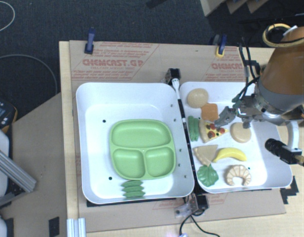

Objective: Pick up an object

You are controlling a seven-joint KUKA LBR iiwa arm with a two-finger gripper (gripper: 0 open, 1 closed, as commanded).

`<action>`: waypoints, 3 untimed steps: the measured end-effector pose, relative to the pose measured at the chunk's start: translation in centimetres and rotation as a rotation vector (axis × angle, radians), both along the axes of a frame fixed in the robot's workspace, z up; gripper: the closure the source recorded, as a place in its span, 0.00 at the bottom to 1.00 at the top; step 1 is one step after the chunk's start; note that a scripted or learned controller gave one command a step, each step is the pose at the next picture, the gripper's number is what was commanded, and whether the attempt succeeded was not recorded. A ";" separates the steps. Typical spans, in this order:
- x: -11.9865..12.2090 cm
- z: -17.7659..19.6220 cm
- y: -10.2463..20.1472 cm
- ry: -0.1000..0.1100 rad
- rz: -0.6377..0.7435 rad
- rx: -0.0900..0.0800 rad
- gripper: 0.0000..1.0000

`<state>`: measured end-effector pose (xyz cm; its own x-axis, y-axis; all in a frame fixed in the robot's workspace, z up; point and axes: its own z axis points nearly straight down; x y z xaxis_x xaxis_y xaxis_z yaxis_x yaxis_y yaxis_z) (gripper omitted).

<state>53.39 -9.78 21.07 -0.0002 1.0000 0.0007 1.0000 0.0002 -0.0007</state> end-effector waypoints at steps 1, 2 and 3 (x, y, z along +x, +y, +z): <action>-1.8 -12.8 -3.9 -0.004 -0.009 0.001 0.00; -1.7 -12.3 -3.8 -0.007 -0.002 -0.003 0.00; 3.0 -12.2 -1.7 -0.012 0.003 -0.003 0.00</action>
<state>56.41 -11.46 8.82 -0.0034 1.0000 -0.0028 0.9999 0.0034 0.0108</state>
